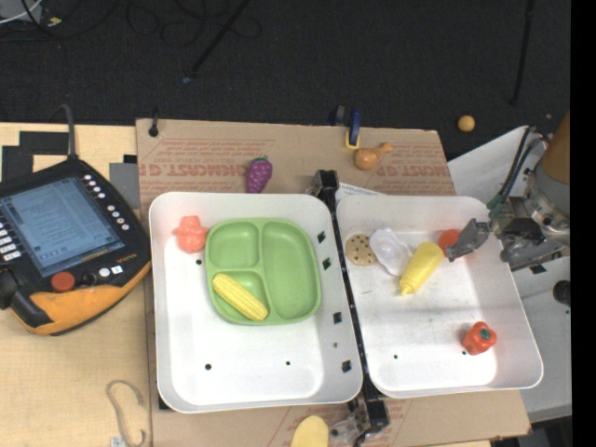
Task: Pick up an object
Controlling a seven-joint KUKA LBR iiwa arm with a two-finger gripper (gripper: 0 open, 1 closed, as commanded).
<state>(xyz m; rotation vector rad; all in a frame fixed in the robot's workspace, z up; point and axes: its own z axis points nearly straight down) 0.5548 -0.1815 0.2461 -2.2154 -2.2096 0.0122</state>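
Candidate objects lie in the right bin (521, 343). Taking the yellow squeeze bottle (420, 266) as the landmark: it lies tilted on the bin floor in the upper middle. A clear plastic piece (388, 246) sits just to its upper left, touching or nearly so, with a round cookie (359, 249) beyond that, near the divider. A small red item (451, 239) sits just to the bottle's upper right. A red pepper (479, 337) lies well apart, below and to the right.

Progress, as a judgement: nothing is lifted, every object rests on a bin floor, so approach, grasp and lift all remain.

The gripper (468, 238) stands just right of the bottle, beside the small red item, at the bin's right rim. Whether its jaws are apart or together cannot be told from this view. No object is visible within it. The arm enters from the right edge, its wrist body over the bin's outer rim.

Further left of the bottle, the left bin (186, 361) bears a green divided plate (289, 268) with a corn cob (240, 297), and a pink toy (189, 234).
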